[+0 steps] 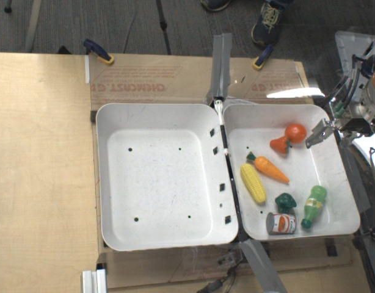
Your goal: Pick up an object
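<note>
While its grip cannot be told, the hand [324, 133] hovers beside the orange toy [290, 137].

Toys in right bin [334, 163], corn [253, 183] left of carrot [270, 168]

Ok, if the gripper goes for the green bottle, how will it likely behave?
The green bottle lies on its side near the right bin wall, so a push would probably roll it. It looks like smooth plastic, likely light and somewhat slippery.
</note>
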Available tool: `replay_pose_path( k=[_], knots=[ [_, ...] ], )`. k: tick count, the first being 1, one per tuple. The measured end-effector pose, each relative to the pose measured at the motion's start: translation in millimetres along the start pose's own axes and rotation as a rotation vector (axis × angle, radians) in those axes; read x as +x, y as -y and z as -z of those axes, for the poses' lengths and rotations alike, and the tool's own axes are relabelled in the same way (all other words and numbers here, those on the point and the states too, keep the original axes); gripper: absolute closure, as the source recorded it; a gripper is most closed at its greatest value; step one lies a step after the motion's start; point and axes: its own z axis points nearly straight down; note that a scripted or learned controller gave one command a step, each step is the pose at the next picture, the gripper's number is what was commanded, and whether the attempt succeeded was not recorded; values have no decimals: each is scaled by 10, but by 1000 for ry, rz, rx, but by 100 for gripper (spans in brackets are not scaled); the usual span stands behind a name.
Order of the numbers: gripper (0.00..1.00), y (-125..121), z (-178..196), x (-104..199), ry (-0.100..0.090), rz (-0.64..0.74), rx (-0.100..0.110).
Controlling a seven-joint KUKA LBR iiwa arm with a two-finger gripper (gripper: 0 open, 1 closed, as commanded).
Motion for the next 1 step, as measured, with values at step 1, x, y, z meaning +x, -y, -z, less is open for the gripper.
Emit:
replay_pose_path(
  k=[1],
  knots=[
    [0,-266,-1343,747,-1,102,5]
  ],
)
